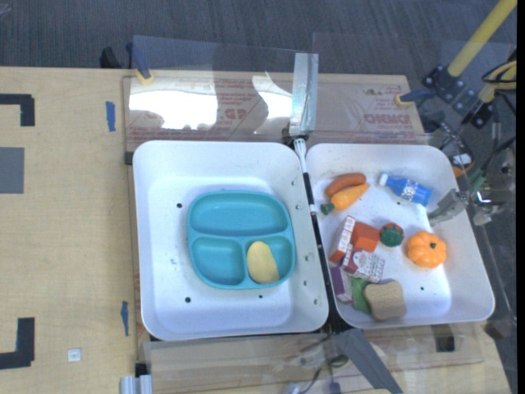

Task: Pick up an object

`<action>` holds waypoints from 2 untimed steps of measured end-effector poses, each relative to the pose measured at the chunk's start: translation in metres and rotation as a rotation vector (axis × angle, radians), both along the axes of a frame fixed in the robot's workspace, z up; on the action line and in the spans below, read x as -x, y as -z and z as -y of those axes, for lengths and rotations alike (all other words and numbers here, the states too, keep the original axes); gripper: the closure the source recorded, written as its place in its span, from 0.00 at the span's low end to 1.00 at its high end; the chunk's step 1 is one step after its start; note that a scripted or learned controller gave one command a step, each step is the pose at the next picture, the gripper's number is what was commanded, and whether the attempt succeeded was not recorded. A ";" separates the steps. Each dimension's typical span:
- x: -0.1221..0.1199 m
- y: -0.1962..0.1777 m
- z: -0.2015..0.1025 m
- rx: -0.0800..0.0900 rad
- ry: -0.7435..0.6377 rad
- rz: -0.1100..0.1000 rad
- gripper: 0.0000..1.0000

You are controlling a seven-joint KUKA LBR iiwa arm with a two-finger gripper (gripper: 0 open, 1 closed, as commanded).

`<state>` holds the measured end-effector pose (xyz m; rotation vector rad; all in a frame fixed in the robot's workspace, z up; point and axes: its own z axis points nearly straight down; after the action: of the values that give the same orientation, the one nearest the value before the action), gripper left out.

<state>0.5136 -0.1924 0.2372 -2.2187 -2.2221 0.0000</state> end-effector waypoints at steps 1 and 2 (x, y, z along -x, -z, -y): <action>-0.018 0.140 0.018 -0.012 -0.032 0.005 0.00; -0.018 0.131 0.018 -0.011 -0.031 0.006 1.00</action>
<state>0.5320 -0.2107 0.1063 -2.1810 -2.2537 -0.0193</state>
